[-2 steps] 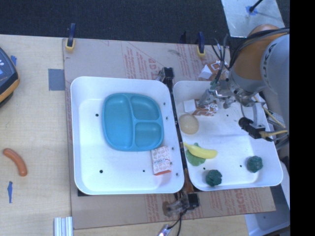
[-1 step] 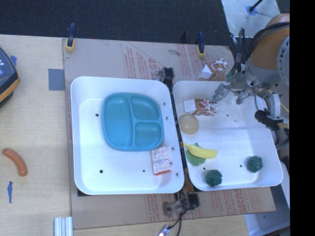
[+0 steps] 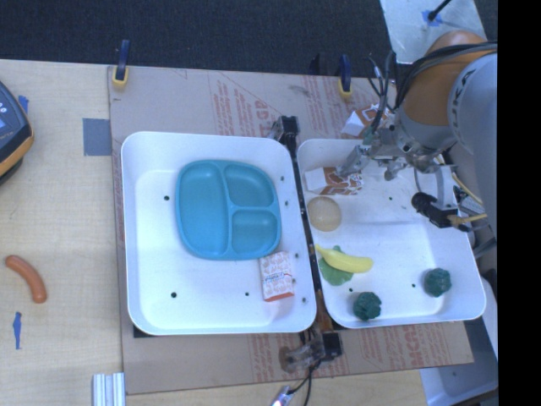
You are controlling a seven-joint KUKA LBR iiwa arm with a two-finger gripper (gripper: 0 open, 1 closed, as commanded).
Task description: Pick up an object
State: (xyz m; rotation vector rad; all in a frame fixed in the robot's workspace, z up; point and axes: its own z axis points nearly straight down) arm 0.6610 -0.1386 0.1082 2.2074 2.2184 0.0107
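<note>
Fingers cannot be told apart as spread or closed: gripper is blurred at the right bin's far-left corner, over a carton. Ball, banana and two broccoli pieces lie nearer. Left bin holds a tray and packet.

The arm's wrist hides the far right corner of the right bin, the gripper is too blurred to read, covering part of a small carton, and the yellow-and-black device is cut off at the left edge.
</note>
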